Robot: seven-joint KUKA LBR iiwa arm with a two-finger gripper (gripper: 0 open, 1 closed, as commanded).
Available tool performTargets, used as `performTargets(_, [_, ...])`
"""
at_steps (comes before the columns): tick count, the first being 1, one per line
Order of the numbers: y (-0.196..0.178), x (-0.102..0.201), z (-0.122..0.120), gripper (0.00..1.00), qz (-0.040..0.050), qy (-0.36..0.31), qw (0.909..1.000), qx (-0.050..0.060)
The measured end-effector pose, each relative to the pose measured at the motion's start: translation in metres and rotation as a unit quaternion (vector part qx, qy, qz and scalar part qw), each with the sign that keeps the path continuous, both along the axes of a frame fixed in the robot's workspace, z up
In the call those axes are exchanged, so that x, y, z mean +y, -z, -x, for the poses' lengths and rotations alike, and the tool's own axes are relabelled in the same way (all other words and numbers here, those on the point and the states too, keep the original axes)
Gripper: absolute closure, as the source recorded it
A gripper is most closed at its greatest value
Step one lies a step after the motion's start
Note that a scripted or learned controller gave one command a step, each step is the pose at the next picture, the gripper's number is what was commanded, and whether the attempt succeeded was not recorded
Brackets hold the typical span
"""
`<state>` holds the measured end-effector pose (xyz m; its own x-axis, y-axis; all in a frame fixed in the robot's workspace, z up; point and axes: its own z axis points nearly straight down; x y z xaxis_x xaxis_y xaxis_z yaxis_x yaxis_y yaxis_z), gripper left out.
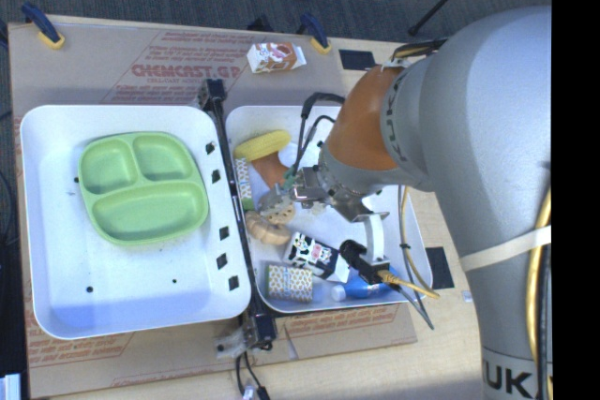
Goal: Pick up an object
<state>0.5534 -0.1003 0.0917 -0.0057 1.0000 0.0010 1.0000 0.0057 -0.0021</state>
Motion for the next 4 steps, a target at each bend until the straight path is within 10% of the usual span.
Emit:
performTargets(1, [-0.010, 0.000, 0.000, 1.00, -0.0003, -0.001, 1.0000, 0.001])
performTargets(2, [-0.010, 0.000, 0.000, 0.00, -0.0002, -0.002, 1.0000, 0.001])
performTargets(3, [-0.002, 0.002, 0.031, 0.00, 0.0024, 0.000, 1.0000, -0.004])
performTargets(4, [0.000, -0.041, -0.040, 0.00, 0.0004, 0.000, 1.0000, -0.001])
